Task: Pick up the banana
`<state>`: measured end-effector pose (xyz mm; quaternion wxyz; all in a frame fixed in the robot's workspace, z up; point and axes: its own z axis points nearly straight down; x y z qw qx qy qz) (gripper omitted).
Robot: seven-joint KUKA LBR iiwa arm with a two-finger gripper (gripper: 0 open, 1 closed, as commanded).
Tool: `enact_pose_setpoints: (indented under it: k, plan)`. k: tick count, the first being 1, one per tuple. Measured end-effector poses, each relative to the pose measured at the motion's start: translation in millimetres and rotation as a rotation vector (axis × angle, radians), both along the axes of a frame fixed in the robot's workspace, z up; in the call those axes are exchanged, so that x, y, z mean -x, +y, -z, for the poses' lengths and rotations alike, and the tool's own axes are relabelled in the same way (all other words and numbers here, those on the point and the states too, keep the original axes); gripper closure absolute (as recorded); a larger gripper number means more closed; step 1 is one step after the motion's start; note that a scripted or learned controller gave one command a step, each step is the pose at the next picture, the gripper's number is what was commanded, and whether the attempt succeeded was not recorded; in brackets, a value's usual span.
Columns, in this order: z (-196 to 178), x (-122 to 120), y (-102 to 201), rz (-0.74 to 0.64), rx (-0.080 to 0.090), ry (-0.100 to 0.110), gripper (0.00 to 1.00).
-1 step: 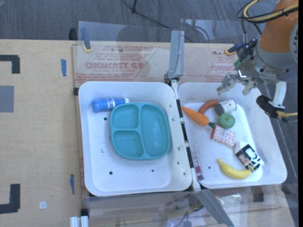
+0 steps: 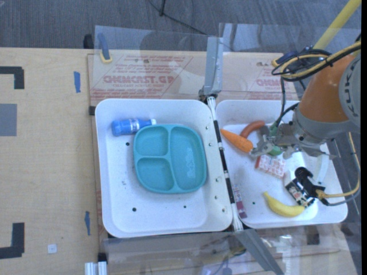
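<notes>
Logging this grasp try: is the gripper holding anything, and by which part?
Cannot tell. The gripper is beside the carrot; the banana lies apart from it, not held.

Two white bins side by side on a wooden bench [image 2: 40, 171]. Left bin [image 2: 160, 211]: teal three-section plate [image 2: 170, 157] near centre, flat. Blue bottle [image 2: 131, 125] on its side at the far edge, white cap pointing right, just beside the plate's far-left corner. Right bin [image 2: 258, 185]: carrot [image 2: 237, 141] at the far left, tip towards the divider; curved red-orange item [image 2: 252, 128] just behind it, type unclear. Red-and-white packet [image 2: 270, 165] near centre. Slim pen-like item [image 2: 238, 202] along the left wall. Printed cardboard [image 2: 143, 76] behind the bins. Black tape marks [image 2: 12, 77] on the bench at left.
</notes>
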<state>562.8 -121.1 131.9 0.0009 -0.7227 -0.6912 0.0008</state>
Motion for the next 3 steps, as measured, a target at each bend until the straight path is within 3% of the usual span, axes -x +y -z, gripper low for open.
enact_pose_setpoints:
  k: [1,2,3]
  plan:
    - [34.2,53.5,13.7,-0.139,0.015,-0.044,0.00]
    - [35.7,71.7,-3.6,-0.381,0.012,-0.037,0.00]
    - [36.0,73.7,-1.5,-0.411,0.017,-0.034,0.00]
